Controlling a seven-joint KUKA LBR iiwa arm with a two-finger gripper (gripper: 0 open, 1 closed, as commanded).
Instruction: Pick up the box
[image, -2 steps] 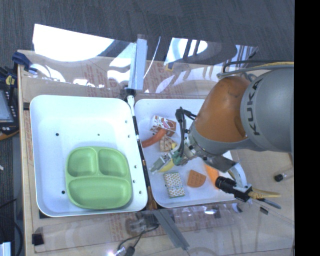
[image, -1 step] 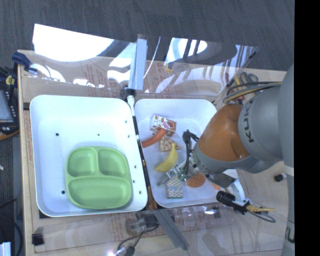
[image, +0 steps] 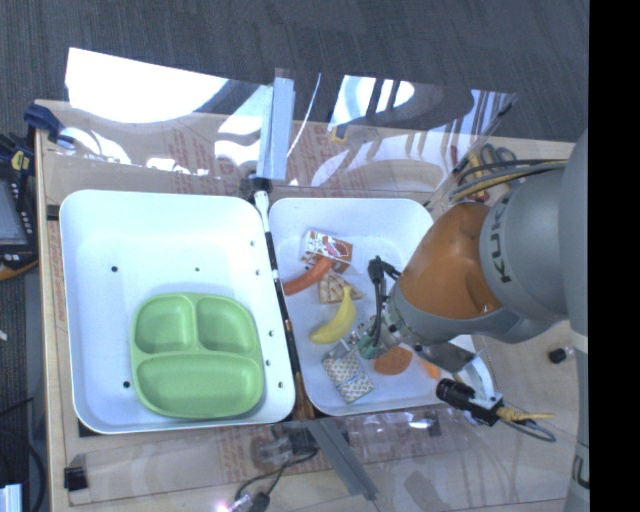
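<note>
A: What lay where, left to right?

B: One green tray (image: 197, 354) sat in the left bin (image: 85, 300). The right bin (image: 300, 385) held one banana (image: 337, 318), one patterned box (image: 348, 376) at lower centre, one upper box (image: 328, 247).

A: And the hand?

B: The hand (image: 368, 340) hovered just right of the patterned box; I couldn't tell its opening. It should centre, then descend squarely.

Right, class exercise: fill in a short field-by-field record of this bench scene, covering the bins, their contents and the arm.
left bin: holds a green divided plate
right bin: holds a banana, a small patterned box, a red-and-white box and other small food items
arm: reaches over the right bin from the right
gripper: low in the right bin, just right of the banana; grasp not clear
</note>
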